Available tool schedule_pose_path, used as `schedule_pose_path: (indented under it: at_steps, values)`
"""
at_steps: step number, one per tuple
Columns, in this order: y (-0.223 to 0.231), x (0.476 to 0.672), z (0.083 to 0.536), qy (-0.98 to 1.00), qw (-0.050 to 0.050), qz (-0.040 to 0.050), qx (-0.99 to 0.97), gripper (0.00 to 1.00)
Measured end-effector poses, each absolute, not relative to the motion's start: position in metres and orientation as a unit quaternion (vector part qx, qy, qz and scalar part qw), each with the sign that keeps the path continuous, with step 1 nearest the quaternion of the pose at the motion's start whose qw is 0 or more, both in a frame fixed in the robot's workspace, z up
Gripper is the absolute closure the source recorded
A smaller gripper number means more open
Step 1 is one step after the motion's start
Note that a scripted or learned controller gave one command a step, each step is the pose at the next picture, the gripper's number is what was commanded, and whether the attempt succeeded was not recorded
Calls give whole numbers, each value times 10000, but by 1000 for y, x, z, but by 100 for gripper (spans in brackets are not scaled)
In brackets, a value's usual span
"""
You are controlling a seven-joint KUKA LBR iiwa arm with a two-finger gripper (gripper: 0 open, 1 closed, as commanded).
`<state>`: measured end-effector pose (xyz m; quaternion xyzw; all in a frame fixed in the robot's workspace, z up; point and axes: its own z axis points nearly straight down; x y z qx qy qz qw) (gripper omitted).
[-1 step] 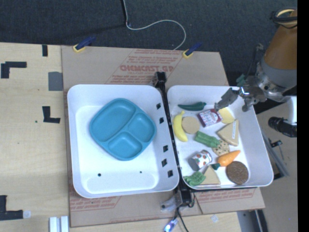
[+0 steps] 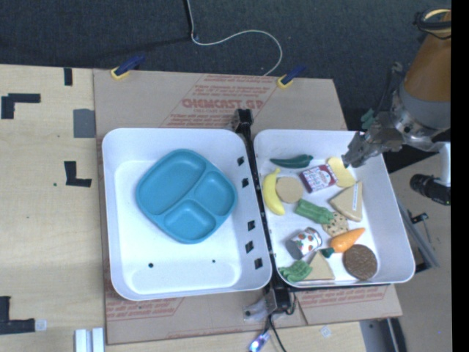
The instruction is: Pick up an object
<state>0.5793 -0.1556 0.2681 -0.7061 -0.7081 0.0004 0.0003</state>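
Fingers of the gripper [image 2: 357, 155] look pressed together, though I cannot tell for sure; they pinch nothing. Just left sits a yellow piece [image 2: 339, 171], with a small packet [image 2: 317, 177] beyond. Descending like this could knock the piece aside.

Blue tray [image 2: 186, 195], yellow banana [image 2: 272, 194], orange carrot [image 2: 346, 239]
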Motion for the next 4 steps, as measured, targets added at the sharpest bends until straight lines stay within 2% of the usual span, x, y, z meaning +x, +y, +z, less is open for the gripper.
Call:
schedule_pose_path:
  at_steps: [1, 2, 3, 4]
  values:
    - [-49, 573, 179, -7104, 47, 18, -7037, 100]
    - [26, 545, 184, -7100, 27, 8, -7042, 100]
    - [95, 547, 204, -7106, 11, -7, -7036, 100]
    - [91, 547, 213, -7086, 13, 9, -7056, 100]
